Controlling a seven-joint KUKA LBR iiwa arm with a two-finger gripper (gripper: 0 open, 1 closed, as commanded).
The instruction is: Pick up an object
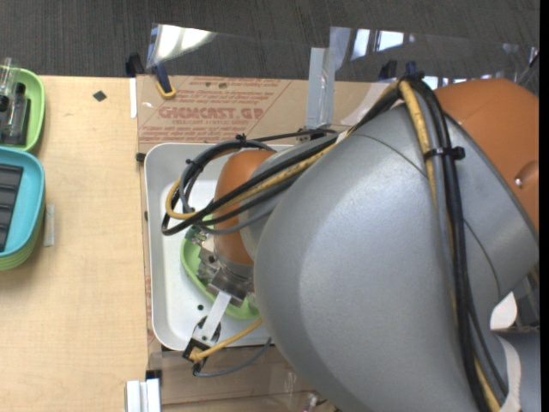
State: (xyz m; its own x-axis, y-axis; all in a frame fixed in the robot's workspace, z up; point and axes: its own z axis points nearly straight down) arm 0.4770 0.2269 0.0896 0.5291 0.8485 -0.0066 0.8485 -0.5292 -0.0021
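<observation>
- Grey link of my arm (386, 273), one, closest to the lens, covering the right side of the bench
- Gripper (220, 275), one, low inside the white bin (163, 230); open or closed, I cannot tell
- Green object (190, 266), one, lying in that bin under my gripper, partly hidden
- Trays at the left edge: one green tray (30, 101), one blue tray (26, 196), touching
- Cardboard sheet (214, 110), one, behind the bin

Bright, even light — sharp focus

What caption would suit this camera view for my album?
Big grey robot arm reaches into a white bin above a green object.
</observation>
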